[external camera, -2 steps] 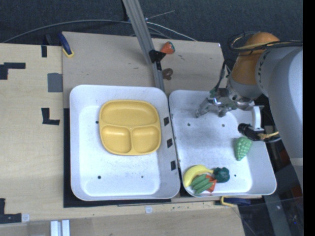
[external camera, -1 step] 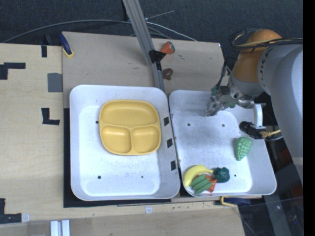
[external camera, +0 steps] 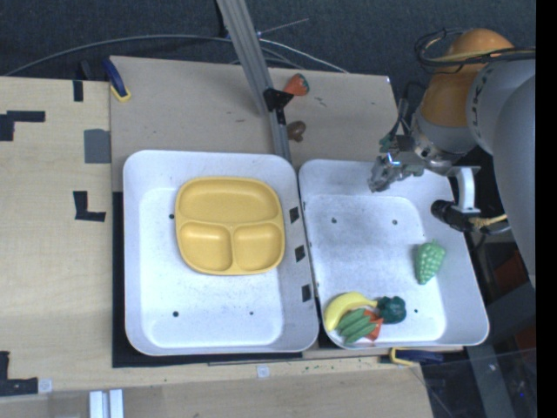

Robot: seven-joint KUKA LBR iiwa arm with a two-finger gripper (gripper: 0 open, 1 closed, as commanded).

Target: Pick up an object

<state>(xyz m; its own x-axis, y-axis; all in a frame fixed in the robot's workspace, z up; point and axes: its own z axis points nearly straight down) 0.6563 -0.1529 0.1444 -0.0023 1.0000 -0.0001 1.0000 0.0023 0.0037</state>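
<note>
1. Presently the pincer (external camera: 383, 178) hangs over the far rim of the right bin (external camera: 452, 320), near that bin's far left corner, carried by the grey arm (external camera: 509, 111) with its orange band (external camera: 457, 77). How far the pincer is open cannot be told at this size; nothing is seen in it.
2. Step in hand, by judgement: the approach. No object is yet taken, and the pincer stands well apart from every candidate.
3. Candidates for the pick all lie in the right bin. A green bumpy object (external camera: 428, 261), perhaps a toy bunch of grapes, lies alone near the right wall. A yellow banana (external camera: 342, 306), a green-and-red item (external camera: 359, 325) and a dark green piece (external camera: 392, 308) are heaped together at the near left corner, touching one another.
4. Next move, by judgement: travel toward the near side of the bin, then descend over one item. The lone green object looks the easier target, having bare floor on most sides.
5. Obstacles: the heap crowds the bin's corner walls, so a descent there risks striking the rim or taking two items at once. The right wall lies just beside the lone object.
6. Surroundings: the left bin (external camera: 148, 320) holds a yellow divided plate (external camera: 231, 225). A grey pole (external camera: 248, 50) slants across the far side of the surface (external camera: 348, 111).
</note>
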